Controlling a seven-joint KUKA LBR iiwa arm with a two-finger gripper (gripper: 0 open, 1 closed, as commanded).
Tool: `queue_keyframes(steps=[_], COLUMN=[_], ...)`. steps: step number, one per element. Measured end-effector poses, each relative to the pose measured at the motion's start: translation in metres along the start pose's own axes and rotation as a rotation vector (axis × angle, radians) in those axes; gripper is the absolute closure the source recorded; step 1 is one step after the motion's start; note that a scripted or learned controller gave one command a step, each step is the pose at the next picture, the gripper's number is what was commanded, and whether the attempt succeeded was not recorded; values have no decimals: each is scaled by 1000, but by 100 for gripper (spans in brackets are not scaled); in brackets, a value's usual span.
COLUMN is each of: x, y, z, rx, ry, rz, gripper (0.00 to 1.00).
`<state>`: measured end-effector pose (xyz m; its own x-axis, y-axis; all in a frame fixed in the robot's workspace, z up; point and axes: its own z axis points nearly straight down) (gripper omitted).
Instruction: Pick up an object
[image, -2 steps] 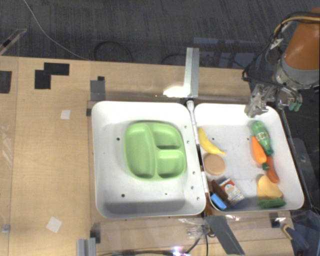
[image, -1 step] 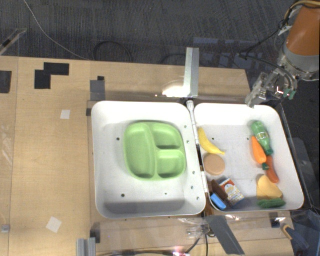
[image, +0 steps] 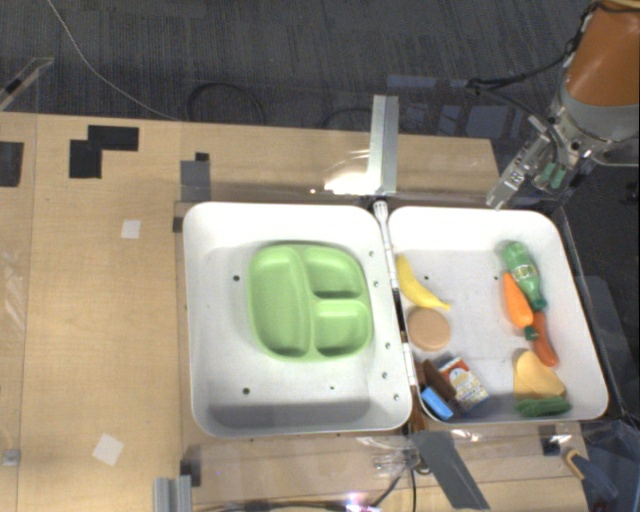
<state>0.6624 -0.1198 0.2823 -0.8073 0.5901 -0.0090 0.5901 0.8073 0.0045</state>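
While the arm hangs above the bench's far right corner, the pick has not yet begun, and every candidate lies in the right bin (image: 480, 262). Nearest the camera, along that bin's front wall, sit a small carton (image: 463, 381) with a printed face, a blue piece (image: 436, 403) touching it, and a yellow wedge (image: 537, 375) over a green piece (image: 541, 406). The carton's print is too small to read. Farther back lie a tan disc (image: 430, 329), a banana (image: 418, 285) just beside the divider, and a carrot (image: 517, 300) touching a green bottle (image: 523, 268) near the right wall; the bottle's label cannot be read either. Left of the divider, the left bin (image: 215, 300) holds a green tray (image: 306, 302). Farthest off, the gripper (image: 524, 172) is poised beyond the right bin's back rim, tilted, its claw apart and grasping nothing. A sound pick would probably favour the disc or the banana, which lie apart from their neighbours; the front-wall cluster and the carrot-bottle pair risk a double catch or a wall strike. Descent should be vertical, with the claw straddling the chosen object's narrow axis.
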Motion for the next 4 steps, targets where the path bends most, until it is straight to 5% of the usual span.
queue_keyframes(steps=[1, 3, 4], x=[10, 63, 84], y=[10, 99, 128], z=[4, 31, 0], rx=[1, 1, 1], ry=[2, 5, 4], rz=[404, 454, 634], gripper=[100, 100, 100])
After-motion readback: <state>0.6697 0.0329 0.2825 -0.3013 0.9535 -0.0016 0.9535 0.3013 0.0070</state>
